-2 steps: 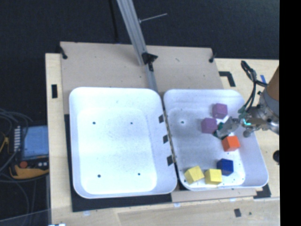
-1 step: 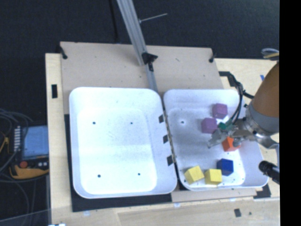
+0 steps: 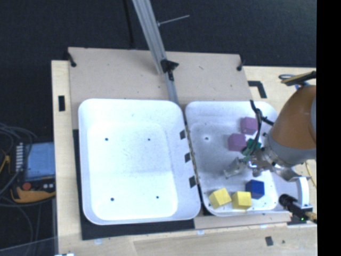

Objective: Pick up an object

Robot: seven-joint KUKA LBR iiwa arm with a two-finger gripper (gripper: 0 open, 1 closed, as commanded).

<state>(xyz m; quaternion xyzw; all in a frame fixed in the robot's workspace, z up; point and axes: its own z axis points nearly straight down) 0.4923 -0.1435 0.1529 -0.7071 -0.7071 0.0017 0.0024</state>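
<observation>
Blocks (image 3: 236, 141) sit squarely in right bin (image 3: 213, 116), showing no long axis.

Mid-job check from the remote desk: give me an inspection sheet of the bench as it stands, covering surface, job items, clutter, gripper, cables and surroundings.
Surface: wooden bench bearing two white bins side by side, left bin and right bin.
Job's things: all in the right bin: two purple blocks at the far side, a blue block and two yellow blocks at the near edge.
Clutter: nothing seen.
Gripper: gripper low over the middle of the right bin, between the purple and blue blocks; no block seen between its fingers.
Cables: dark cables left of the bench.
Surroundings: blue box at left, metal rail behind the bins.
</observation>
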